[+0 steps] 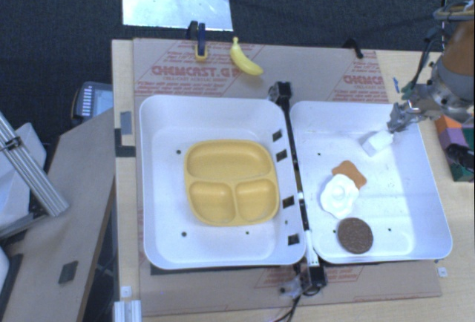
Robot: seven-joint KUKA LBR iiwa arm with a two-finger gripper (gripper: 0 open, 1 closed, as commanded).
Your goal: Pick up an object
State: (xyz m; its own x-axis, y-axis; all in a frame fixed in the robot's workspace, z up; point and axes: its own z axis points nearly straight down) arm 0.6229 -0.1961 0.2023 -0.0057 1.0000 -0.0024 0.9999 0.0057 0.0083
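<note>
One gripper (401, 117) hangs over the far right corner of the right bin (434, 187); its fingers are too small and blurred to judge, so I cannot tell whether they are spread or closed. Just beside it, below and to its left, a small white block (376, 141) lies on the bin floor, apparently not lifted. Nearer the camera sit an orange piece (352, 173), a white fried-egg toy (338, 196) touching it, and a brown round cookie (355, 235). The left bin (159, 135) holds a yellow divided tray (228, 181); a banana (245, 60) rests on the bench behind. By my reading nothing is picked yet: the grasp and the lift remain.
</note>
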